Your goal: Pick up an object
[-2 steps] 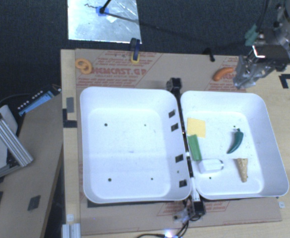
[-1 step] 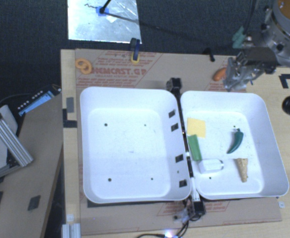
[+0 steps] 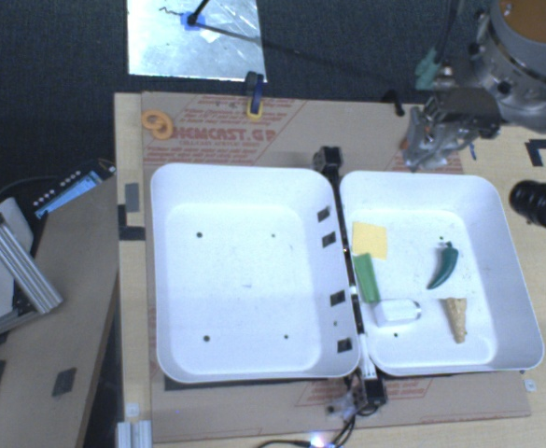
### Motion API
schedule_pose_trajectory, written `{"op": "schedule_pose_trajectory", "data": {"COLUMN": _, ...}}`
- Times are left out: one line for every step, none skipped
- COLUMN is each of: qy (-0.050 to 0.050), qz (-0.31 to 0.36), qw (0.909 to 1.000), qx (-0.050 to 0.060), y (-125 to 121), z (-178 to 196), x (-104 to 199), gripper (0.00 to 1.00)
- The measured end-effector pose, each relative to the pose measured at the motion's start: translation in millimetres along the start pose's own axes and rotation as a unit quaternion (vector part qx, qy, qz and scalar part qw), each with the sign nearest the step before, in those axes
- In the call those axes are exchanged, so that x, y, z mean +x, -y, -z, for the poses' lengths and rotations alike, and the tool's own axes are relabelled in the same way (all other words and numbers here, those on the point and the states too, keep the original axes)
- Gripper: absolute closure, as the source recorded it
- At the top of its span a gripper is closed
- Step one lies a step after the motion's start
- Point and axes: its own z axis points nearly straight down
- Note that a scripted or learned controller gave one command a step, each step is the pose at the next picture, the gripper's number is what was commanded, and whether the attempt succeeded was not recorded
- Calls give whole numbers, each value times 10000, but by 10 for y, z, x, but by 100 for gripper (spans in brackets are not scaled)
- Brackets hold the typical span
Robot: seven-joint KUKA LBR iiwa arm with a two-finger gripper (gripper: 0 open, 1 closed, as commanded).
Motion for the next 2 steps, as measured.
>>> {"op": "schedule_pose_trajectory", "data": {"qy": 11, "qz": -32, "qw": 10000, "qx": -15, "y": -728, "z": -2, "x": -306, "gripper": 100}}
{"op": "schedule_pose_trajectory", "data": {"qy": 4, "qz": -4, "qw": 10000, "qx": 12, "y": -262, "z": -2, "x": -106, "gripper": 100}}
